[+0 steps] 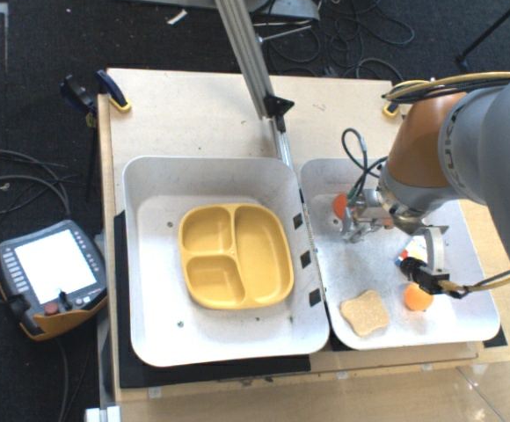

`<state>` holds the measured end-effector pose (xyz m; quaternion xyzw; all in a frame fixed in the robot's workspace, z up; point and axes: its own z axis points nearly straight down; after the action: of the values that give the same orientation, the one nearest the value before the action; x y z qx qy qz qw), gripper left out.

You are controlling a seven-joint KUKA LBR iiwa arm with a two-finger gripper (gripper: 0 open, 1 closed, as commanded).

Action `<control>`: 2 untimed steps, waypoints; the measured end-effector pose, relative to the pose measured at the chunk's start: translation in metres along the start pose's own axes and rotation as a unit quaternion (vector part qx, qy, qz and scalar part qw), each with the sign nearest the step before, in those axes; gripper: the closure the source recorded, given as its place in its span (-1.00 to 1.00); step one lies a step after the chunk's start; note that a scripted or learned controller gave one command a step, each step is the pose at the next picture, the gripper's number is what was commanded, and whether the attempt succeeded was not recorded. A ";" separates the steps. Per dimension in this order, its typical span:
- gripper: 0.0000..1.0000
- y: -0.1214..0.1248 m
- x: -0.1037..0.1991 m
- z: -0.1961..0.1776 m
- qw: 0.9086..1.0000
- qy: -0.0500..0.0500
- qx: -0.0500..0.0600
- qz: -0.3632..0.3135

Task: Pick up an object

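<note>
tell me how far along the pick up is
Done: the arm has reached over the right bin. In hand: nothing that I can see; the claw hangs low near the bin's far left side, beside a small orange-red piece. Left: the grab and lift. The slice of bread and the orange ball lie on the bin floor, and the yellow plate sits in the left bin.

Bench surroundings, seen from above.
A pale wooden bench (193,112) stands on dark carpet (35,69). A slanted aluminium rail (244,42) crosses the bench's back edge and ends at a black bracket (278,107). Two yellow-and-black clamps grip the bench, one (112,90) at the back left corner, one (394,105) at the back right. A teach pendant (51,275) with a pale screen lies on the floor to the left, among loose black cables (9,183).
</note>
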<state>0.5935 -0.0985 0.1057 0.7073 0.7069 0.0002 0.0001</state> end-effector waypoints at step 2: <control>1.00 -0.001 -0.007 -0.099 1.000 -0.001 -0.002 -0.001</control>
<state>0.5928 -0.1059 0.2048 0.7065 0.7077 0.0014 0.0021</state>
